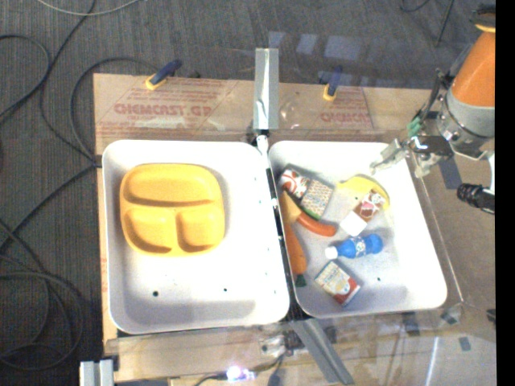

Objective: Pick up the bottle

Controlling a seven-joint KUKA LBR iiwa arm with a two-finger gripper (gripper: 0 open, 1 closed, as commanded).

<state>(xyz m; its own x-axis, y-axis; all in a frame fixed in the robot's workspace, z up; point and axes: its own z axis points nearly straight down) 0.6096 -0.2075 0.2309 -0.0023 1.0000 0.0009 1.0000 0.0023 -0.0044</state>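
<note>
Bottle, blue with white cap, lies on its side in right bin, cap end pointing left. Just below it a small red-and-white carton; just above, a white cube-like item and a yellow piece with a red-labelled packet. To the left: hot dog, carrot, patterned carton. Left bin holds yellow divided tray. Gripper hovers over right bin's upper right edge, well apart from bottle; whether jaws are spread or closed, can't tell.
</note>
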